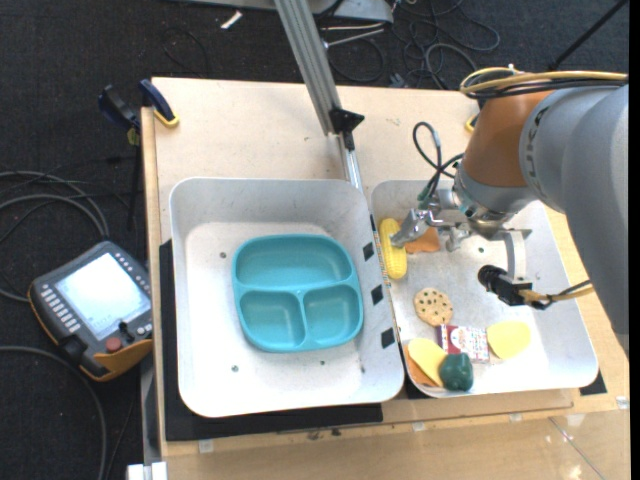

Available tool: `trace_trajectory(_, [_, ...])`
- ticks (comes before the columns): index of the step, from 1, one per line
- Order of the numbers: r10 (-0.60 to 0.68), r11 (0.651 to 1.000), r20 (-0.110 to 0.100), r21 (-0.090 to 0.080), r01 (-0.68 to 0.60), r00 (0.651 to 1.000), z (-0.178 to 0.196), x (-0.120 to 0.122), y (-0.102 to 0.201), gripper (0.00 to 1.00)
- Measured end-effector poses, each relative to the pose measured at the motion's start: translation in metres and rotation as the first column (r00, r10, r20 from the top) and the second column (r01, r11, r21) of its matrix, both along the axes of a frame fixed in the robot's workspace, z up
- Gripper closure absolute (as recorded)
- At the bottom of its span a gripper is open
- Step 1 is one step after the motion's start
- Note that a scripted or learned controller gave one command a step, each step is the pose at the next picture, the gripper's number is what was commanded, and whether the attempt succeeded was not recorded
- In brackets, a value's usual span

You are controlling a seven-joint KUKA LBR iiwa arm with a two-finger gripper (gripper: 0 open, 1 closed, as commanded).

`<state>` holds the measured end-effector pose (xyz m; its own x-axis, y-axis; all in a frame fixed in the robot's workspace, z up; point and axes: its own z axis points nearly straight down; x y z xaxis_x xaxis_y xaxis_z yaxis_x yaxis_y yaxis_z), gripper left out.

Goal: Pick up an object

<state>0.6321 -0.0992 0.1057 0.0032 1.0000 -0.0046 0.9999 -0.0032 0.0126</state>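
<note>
On the dark floor at the far left lies a grey and orange handheld control pendant with a pale screen [88,308]. The light wooden bench [240,128] carries two shallow white bins side by side. The left white bin [200,368] holds a turquoise plastic plate with three compartments [298,292], lying flat near its middle.

The right white bin [560,343] holds the small things. Along its left wall lies a yellow corn cob toy [393,250], lengthwise from far to near. Just right of it, an orange wedge-shaped piece [424,240] sits directly under the gripper [432,223], touching or nearly touching it; whether the gripper is released or clenched on the piece I cannot tell. Nearer, a round tan cookie with dark spots [432,305] lies apart from the rest. At the near edge sit a yellow slice [424,360], a dark green lump [457,372] touching it, a small red and white packet [466,341], and a pale yellow lemon-shaped piece [508,339].

The grey arm with its orange band [500,138] reaches in from the right, over the far part of this bin.
</note>
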Motion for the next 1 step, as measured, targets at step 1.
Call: trace_trajectory(1, [0.0, 1.0, 0.006, -0.005, 0.0, 1.0, 0.0145, 0.0015, -0.0023, 1.0])
